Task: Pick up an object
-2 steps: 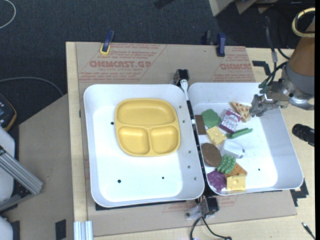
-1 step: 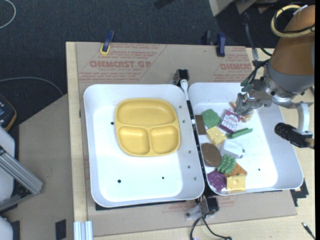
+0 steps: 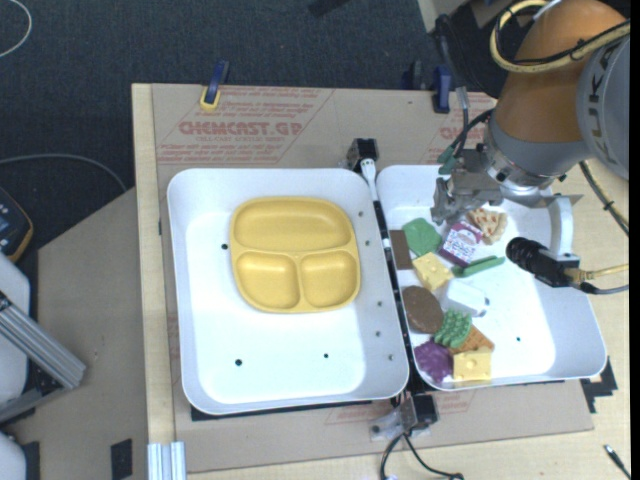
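Clutter of toy food sits bunched in the right bin, from its centre toward seven o'clock, so the hand hangs low at eleven o'clock over the pile's upper edge, its grip impossible to judge, while the yellow divided tray lies alone in the left bin.

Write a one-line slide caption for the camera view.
Robot arm's pincer poised over toy food in the right bin; yellow tray in the left bin.

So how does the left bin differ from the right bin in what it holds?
The left bin holds one large yellow divided tray, lying flat near its middle; the right bin holds a crowded pile of small mixed-colour pieces, among them a cheese wedge. The gripper hangs over the right bin, not the left. Both bins are shallow and white, side by side.
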### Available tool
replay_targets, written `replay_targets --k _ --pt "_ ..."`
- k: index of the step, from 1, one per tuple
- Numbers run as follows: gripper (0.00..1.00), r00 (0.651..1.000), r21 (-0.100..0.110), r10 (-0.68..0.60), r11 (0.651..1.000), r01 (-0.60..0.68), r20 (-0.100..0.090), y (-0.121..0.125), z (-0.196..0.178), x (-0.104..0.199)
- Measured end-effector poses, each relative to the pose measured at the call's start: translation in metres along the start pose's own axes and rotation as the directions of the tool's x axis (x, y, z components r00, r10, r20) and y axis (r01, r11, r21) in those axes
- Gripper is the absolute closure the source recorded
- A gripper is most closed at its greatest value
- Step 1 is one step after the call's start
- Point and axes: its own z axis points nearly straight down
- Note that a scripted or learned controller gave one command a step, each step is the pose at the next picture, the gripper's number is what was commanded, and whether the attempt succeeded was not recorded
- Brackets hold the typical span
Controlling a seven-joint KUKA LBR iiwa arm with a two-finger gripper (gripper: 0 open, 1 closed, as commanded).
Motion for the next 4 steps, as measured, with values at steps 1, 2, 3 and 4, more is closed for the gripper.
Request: replay_targets --k 1,2,3,4 --pt "1.00 1.000 0.003 0.001 1.000 -0.001 0.000 0.005 0.007 0.044" --pt "1.00 1.000 0.006 0.008 1.000 -0.008 0.001 -0.004 0.020 0.030" --pt "1.00 1.000 -0.001 0.005 1.000 -0.005 0.001 0.006 0.005 0.038" --pt "1.00 1.000 0.005 0.007 1.000 -0.007 0.001 -0.003 0.008 0.036"
